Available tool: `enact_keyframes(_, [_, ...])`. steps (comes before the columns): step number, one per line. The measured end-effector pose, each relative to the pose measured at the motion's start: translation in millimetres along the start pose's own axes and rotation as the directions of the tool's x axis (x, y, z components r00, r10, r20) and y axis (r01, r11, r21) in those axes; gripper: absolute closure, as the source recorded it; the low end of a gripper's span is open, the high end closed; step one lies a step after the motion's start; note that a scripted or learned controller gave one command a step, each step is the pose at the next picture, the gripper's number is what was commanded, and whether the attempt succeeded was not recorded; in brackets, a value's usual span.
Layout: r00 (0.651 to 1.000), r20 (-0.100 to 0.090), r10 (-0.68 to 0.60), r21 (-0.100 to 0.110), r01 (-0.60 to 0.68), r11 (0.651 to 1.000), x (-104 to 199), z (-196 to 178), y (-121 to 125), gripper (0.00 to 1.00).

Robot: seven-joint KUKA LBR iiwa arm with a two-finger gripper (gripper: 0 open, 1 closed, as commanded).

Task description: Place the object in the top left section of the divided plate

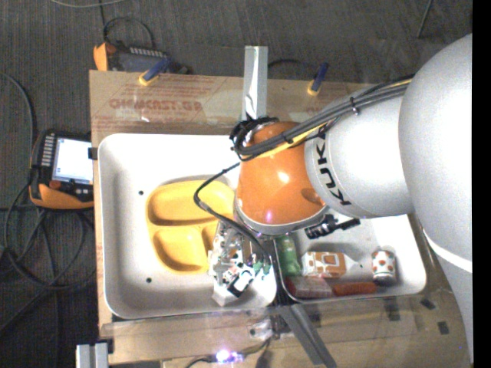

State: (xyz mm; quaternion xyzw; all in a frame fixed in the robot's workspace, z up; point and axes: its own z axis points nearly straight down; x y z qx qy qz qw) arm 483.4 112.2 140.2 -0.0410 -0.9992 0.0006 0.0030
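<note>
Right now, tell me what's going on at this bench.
A grey KUKA arm with an orange band reaches in from the right and hangs over the left white bin. Its gripper sits low at the right edge of the yellow divided plate, which lies in that bin. Whether it carries anything cannot be told from this view. The right bin holds several small items, among them a green bottle and a small red-and-white can.

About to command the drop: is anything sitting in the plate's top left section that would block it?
The top left section of the yellow divided plate looks bare where visible. The arm overhangs the plate's right part, hiding what lies beneath.
</note>
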Motion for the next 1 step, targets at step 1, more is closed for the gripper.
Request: enact_keyframes(1, [0.989,0.002,-0.148,0.001,0.148,0.989,-68.0,-63.0,14.0,1.0])
